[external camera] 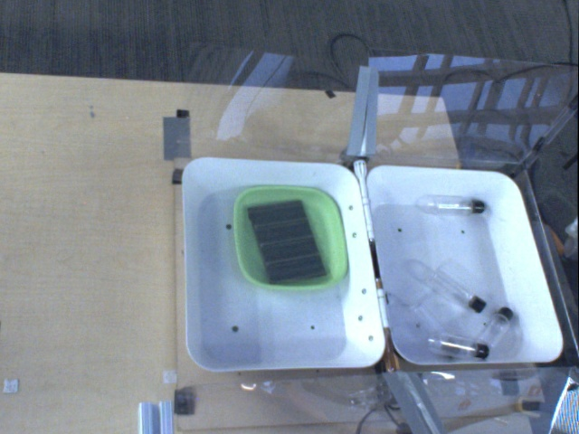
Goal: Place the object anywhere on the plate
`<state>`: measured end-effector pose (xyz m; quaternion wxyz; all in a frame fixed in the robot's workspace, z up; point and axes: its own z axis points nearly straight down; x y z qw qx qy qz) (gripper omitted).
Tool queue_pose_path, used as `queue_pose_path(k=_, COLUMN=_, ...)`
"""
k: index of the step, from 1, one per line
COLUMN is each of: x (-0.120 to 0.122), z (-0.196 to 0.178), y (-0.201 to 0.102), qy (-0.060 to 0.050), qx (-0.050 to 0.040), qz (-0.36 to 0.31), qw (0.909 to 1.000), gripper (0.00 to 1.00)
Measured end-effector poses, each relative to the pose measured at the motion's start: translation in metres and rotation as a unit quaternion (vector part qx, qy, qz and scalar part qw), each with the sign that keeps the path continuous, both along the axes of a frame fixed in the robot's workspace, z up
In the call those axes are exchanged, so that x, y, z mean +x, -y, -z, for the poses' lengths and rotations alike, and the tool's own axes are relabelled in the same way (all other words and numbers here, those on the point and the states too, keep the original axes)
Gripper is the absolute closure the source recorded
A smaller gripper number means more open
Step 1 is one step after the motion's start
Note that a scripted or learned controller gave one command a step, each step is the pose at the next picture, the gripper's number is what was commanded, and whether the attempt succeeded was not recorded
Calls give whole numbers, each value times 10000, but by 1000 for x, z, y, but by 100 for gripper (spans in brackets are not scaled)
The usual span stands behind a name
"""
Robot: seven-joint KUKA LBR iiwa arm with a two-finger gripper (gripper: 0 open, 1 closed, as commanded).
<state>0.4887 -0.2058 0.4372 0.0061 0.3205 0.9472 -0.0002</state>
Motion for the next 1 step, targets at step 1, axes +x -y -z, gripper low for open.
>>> queue_pose_path(k=1, x=0, z=0, y=0, qy=-3, qx=-17, qz=-1619, qw=9868, gripper=0)
